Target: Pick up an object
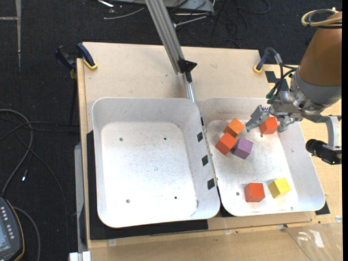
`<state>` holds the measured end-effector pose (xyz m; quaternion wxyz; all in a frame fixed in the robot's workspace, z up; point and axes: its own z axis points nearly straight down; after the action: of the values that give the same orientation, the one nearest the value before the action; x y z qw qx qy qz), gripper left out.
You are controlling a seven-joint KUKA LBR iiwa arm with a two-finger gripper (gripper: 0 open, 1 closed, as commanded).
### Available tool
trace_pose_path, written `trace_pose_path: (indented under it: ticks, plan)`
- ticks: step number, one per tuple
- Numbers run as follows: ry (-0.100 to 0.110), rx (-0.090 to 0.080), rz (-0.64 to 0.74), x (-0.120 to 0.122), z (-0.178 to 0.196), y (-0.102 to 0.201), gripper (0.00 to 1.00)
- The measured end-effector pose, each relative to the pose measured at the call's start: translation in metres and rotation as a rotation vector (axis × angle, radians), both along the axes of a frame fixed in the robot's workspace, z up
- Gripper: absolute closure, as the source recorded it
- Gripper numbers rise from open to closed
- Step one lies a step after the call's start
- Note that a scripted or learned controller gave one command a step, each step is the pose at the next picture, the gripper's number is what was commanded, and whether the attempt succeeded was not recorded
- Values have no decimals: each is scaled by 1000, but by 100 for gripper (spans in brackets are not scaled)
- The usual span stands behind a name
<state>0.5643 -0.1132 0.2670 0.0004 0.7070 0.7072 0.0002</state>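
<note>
Several small blocks lie in the right bin [304, 162]. An orange-red block [269, 125] sits near the bin's far side, and my gripper [266, 128] hangs over it, open, with one finger on each side of the block. The left finger [254, 119] stands a little apart from the block. An orange block [235, 127], a red-orange block [226, 143] and a purple block [242, 148] cluster just left of the gripper. A red block [254, 192] and a yellow block [280, 187] lie near the bin's front edge.
The left bin [144, 162] lies beside the right one, with their rims meeting in the middle. A slanted metal pole [168, 34] crosses the bench's far side. Clamps [87, 58] grip the bench's far corners. Cables hang by the arm's wrist [321, 145].
</note>
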Motion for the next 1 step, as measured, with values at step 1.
trace_pose_path:
  ticks: [1]
  plan:
    - [9, 1, 0, 4, -94, 7, 0]
